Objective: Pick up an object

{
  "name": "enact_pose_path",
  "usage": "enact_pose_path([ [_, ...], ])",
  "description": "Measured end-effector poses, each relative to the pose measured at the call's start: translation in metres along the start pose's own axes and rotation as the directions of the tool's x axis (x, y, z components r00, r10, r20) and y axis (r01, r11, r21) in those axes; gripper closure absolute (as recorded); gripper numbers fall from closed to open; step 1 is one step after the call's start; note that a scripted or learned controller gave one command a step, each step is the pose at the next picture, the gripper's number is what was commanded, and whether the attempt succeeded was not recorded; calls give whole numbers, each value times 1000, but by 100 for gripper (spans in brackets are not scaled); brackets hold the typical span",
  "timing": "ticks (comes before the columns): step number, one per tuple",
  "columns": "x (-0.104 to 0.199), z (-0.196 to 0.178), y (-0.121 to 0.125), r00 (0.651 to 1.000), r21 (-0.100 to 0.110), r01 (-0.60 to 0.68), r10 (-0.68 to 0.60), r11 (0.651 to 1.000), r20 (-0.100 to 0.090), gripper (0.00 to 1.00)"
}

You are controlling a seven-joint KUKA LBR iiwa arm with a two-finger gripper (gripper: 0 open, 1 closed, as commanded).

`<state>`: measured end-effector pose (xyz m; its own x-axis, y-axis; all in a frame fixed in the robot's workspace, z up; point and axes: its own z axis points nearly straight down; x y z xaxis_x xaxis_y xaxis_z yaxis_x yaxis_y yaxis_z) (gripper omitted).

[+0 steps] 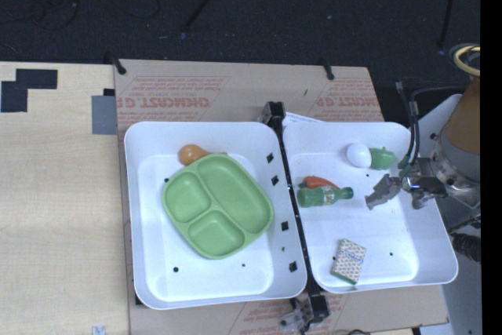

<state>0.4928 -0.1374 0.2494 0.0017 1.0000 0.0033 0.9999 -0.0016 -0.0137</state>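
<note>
My gripper hangs over the right part of the right bin, open, with nothing between its fingers. To its left lies a green bottle with an orange-red piece against its far side. A white ball and a green toy sit at the far side of that bin, just beyond the gripper. A small patterned packet lies near the bin's front edge.
The left bin holds a green divided plate with an orange object behind it. A black divider joins the two bins. Both rest on a cardboard sheet, and the arm enters from the right.
</note>
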Motion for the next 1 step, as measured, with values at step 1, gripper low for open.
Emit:
enact_pose_path([
  [1,0,-5,2,1000,-10,2,-2,1000,2,0],
])
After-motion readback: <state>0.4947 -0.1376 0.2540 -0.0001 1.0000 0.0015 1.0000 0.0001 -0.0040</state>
